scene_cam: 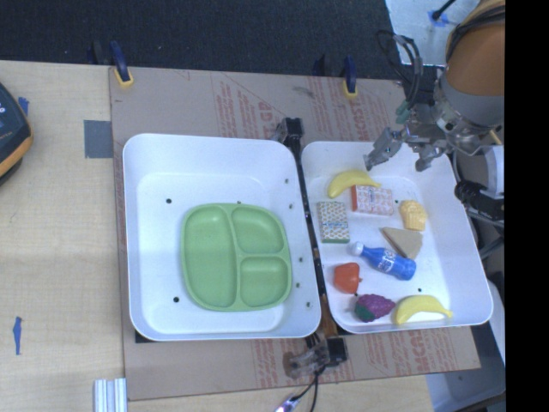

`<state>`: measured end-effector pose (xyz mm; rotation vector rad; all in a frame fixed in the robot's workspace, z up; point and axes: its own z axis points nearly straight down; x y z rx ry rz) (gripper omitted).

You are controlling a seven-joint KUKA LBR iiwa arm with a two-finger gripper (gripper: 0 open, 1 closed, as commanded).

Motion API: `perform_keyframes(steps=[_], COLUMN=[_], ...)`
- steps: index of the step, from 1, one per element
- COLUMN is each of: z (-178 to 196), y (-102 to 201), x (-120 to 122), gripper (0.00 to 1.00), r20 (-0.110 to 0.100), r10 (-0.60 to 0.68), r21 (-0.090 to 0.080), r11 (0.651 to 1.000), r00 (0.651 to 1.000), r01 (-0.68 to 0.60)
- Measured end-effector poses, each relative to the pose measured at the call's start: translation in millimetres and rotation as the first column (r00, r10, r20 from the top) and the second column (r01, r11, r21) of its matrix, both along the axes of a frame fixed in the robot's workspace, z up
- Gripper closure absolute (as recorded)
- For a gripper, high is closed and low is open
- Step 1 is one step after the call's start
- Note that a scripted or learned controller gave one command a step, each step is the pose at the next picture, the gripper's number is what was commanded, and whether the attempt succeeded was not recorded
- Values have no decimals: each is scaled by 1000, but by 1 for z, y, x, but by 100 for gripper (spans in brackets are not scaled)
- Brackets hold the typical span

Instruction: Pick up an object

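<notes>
toy foods lie in the right bin point(467, 230), below the gripper point(405, 151).
gripper fingers spread open, gripping nothing, above the bin's far edge; nearest is a yellow banana point(352, 181), beside a small box point(372, 199). green divided plate point(236, 257) sits in the left bin point(146, 230).

Illumination is bright and even. The left bin point(137, 230) shows mild glare on its white floor. Shadows are soft and short. Focus is slightly soft overall; the arm point(476, 54) appears blurred at the frame's upper right.
</notes>
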<state>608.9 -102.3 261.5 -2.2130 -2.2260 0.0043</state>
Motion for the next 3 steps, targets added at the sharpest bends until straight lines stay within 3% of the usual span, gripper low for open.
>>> perform_keyframes(steps=[1, 2, 3], z=[-171, -161, -69], y=[-1, -2, 74], x=[46, 45, 2], gripper=[0, 100, 100], r20=[-3, -14, 2], r10=[1, 2, 2], r21=[-1, 0, 0], r11=[1000, 1000, 1000], r00=[1000, 1000, 1000], r01=[-1, -2, -2])
